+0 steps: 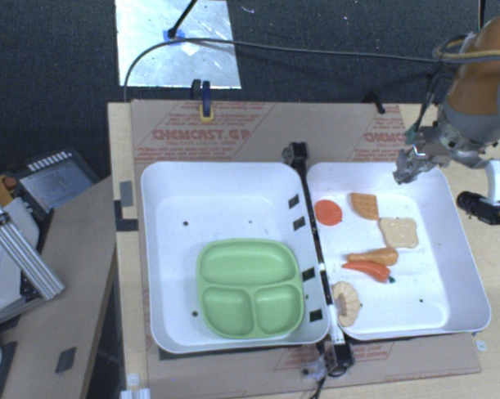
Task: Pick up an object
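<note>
The right bin point(447, 228) holds several toy foods: a red disc point(328, 212), a tan waffle piece point(365, 205), a pale bread slice point(398, 232), an orange carrot-like piece point(372, 256), a red pepper point(368, 270) and a beige shell-shaped piece point(346, 302). My gripper point(405, 171) hangs over the far right corner of that bin, above and to the right of the waffle piece. Nothing shows between it and the bin floor.
The left bin point(176, 197) holds a green divided plate point(249, 286) in its near half. A black divider strip point(311, 233) runs between the bins. A cardboard sheet point(231, 130) lies under both bins.
</note>
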`<state>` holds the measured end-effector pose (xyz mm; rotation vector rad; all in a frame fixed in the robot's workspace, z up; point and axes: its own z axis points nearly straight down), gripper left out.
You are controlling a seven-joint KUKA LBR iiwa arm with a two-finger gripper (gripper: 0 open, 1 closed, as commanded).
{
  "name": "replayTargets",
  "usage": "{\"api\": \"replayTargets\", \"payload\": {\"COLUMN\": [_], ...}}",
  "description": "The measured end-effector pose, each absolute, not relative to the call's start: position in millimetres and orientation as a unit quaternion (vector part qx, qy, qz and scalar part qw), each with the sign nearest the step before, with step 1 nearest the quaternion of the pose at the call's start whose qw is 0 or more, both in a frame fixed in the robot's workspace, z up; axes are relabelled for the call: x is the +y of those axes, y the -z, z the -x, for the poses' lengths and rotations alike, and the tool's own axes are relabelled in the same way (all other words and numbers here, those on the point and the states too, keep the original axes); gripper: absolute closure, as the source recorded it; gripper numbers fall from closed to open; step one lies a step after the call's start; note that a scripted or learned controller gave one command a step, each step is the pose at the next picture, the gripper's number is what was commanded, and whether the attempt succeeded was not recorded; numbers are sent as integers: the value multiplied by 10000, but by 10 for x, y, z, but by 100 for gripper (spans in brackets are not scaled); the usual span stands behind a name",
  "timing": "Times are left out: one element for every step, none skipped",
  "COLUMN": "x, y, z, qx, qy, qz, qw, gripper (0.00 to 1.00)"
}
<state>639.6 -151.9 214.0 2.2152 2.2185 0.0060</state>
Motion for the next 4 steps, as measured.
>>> {"api": "replayTargets", "payload": {"x": [-1522,-999,-467,98], "y": [-2435,-2308,-2400,-2435], "z": [-6408,-6237,-6063,-5965], "qx": [7086,7097,7099,7108], "qy": [-16,-1,-5,-11], "qz": [-7056,-7045,-7043,-7034], "qw": [23,-5,-3,-6], "gripper": [100,100,100,100]}}
